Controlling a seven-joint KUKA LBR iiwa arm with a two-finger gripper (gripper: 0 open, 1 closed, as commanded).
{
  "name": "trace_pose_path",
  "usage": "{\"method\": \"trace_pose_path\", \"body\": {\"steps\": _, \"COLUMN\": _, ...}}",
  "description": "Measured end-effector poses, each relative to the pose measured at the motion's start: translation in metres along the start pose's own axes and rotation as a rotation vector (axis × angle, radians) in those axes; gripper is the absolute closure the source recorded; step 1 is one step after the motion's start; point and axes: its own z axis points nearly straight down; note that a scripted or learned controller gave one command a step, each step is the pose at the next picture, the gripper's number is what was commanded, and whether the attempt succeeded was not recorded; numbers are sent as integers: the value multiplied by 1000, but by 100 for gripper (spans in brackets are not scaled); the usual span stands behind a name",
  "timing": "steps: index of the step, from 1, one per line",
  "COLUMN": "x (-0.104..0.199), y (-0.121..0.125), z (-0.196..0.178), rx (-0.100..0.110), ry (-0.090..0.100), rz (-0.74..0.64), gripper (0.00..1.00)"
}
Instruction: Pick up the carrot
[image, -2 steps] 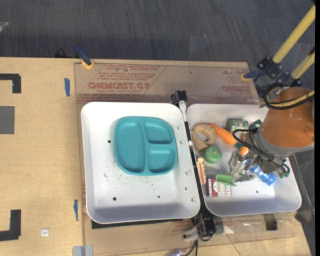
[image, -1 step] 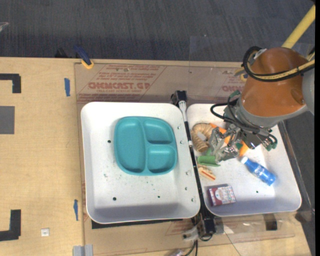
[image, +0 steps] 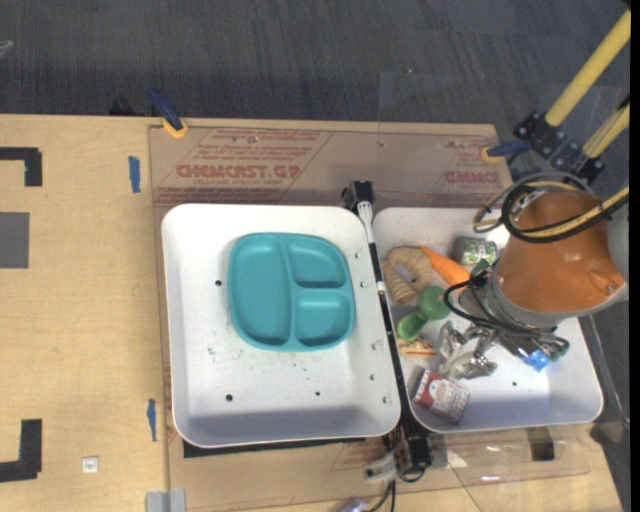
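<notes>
The carrot (image: 446, 266) is a short orange piece lying in the right bin (image: 570, 395), near its back left part. It rests between a tan pretzel-shaped piece (image: 402, 272) and a small green-labelled can (image: 475, 249). My gripper (image: 465, 352) hangs low over the middle of the right bin, below the orange band (image: 555, 255) of the arm. It is in front of the carrot and apart from it, with a green toy (image: 431, 304) lying between them.
The left bin (image: 200, 380) holds a teal divided plate (image: 291, 290). A red and white packet (image: 441, 393) lies at the right bin's front left, a second green piece (image: 410, 325) by the divider, and a blue item (image: 540, 358) under the arm.
</notes>
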Motion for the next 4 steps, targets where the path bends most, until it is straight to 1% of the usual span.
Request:
{"method": "trace_pose_path", "body": {"steps": 1, "x": 1, "y": 1, "z": 1, "rx": -2, "ry": 3, "rz": 0, "gripper": 0}}
{"method": "trace_pose_path", "body": {"steps": 2, "x": -21, "y": -74, "z": 9, "rx": 4, "ry": -3, "rz": 283, "gripper": 0}}
{"method": "trace_pose_path", "body": {"steps": 3, "x": -26, "y": -75, "z": -5, "rx": 11, "ry": -15, "rz": 282, "gripper": 100}}
{"method": "trace_pose_path", "body": {"steps": 4, "x": -25, "y": -75, "z": -4, "rx": 10, "ry": -13, "rz": 282, "gripper": 0}}
